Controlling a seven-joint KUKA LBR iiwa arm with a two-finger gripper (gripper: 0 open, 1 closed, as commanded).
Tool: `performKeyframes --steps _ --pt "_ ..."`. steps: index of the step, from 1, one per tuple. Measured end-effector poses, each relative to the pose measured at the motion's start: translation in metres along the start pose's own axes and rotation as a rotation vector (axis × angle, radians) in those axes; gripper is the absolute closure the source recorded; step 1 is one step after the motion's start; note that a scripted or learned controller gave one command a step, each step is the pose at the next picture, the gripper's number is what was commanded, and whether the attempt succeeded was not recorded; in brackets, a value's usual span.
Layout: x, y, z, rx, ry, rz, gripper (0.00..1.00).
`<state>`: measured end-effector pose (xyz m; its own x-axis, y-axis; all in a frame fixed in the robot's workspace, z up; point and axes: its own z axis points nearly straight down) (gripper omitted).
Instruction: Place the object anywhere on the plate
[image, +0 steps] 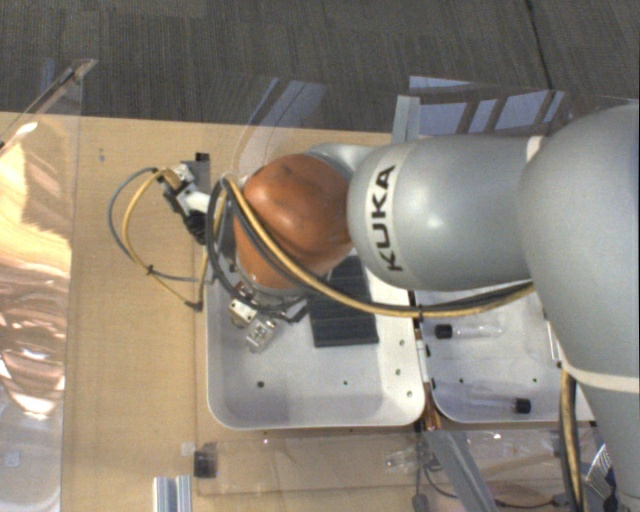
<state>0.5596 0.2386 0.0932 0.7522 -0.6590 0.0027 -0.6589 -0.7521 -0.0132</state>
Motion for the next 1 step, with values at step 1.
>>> performKeyframes --steps 1 --pt "0.0427 0.0689 -0.0119 -0.008 -0.004 -0.42 1.0"
